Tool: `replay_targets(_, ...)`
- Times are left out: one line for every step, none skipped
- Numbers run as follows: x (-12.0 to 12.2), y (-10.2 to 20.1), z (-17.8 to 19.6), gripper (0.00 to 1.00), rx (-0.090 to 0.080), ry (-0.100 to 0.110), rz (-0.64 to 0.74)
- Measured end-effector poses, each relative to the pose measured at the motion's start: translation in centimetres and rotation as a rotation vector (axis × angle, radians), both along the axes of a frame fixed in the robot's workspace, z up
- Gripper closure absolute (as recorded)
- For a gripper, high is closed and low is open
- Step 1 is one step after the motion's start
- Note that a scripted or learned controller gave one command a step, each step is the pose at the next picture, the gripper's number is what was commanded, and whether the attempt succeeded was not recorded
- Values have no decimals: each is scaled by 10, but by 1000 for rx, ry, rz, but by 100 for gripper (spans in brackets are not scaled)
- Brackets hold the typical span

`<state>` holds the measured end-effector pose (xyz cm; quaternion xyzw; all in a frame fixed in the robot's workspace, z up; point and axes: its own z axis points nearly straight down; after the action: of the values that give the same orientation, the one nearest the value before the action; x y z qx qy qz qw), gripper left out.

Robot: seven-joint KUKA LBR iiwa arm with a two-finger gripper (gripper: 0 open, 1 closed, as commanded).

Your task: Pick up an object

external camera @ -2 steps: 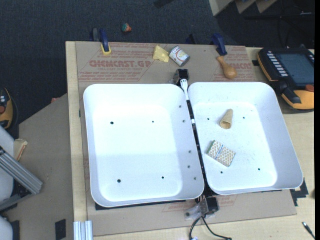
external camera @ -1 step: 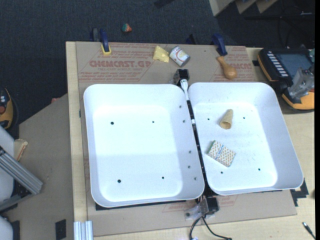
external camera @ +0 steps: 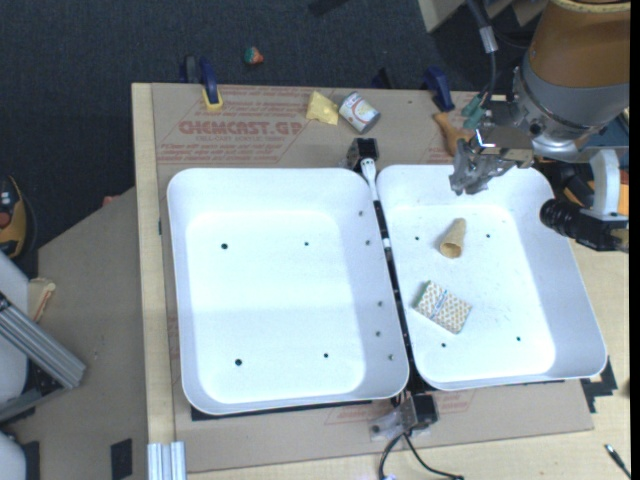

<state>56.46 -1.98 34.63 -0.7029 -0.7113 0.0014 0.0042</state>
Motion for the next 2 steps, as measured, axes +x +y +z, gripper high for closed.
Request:
replay_targets(-23,-105,-6,100,-4,-5,-17)
replay_targets(-88,-150,-17,100,-2,-3,-17)
